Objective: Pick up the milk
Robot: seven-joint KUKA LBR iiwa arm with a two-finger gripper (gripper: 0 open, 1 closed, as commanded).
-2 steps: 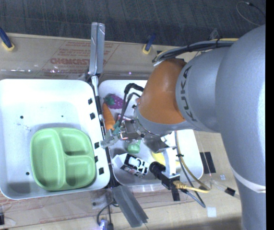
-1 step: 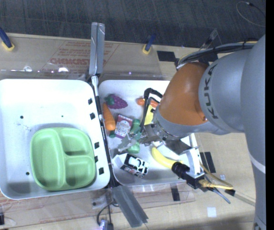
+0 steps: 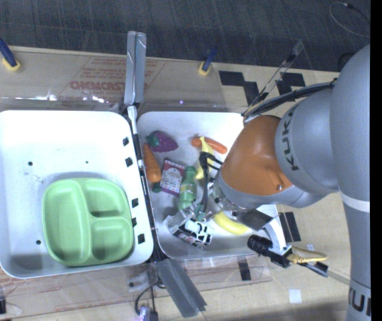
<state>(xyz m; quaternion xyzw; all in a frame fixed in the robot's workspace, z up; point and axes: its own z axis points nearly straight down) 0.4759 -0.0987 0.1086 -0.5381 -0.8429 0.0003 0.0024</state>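
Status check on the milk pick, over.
Gripper low in right bin, jaws hidden by wrist. Milk carton on bin floor at near edge. Green bottle and banana crowd it.

Two white bins are seen side by side: the left bin (image 3: 3, 179) and the right bin (image 3: 177, 122). A pale green divided plate (image 3: 87, 221) is noted in the left bin. In the right bin are recorded a purple item (image 3: 162, 140), an orange carrot-like piece (image 3: 151, 166), a dark red packet (image 3: 171, 177), a green bottle (image 3: 188, 186), a yellow banana (image 3: 229, 225) and a black-and-white patterned carton (image 3: 196, 231). The arm (image 3: 324, 139) is grey, with an orange band (image 3: 254, 162).
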